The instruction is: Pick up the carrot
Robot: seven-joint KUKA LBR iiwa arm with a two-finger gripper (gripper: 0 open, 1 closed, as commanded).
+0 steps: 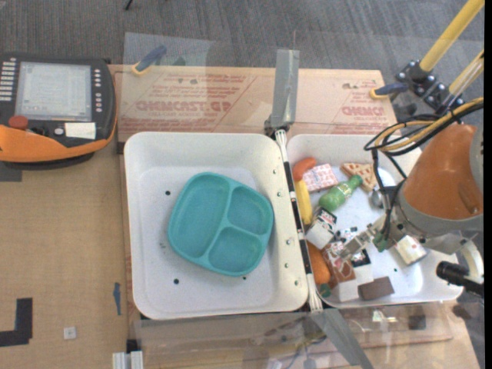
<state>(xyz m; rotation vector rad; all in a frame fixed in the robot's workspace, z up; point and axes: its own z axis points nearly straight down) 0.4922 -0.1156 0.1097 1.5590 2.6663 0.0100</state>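
The carrot [317, 264] is orange with a green end. It lies along the left wall of the right bin [430, 290], near the bin's front corner. My gripper [350, 247] is down low in this bin, just right of the carrot and slightly behind it, among small packets. The arm's orange band [444, 177] rises to the right of it. Nothing that I can see links the gripper to the carrot.
The right bin also holds a yellow piece [304, 202], a green bottle [340, 193], a pink box [319, 177], a waffle [358, 174], a brown block [375, 288] and a white block [407, 250]. The left bin [146, 206] holds a teal divided plate [221, 223].
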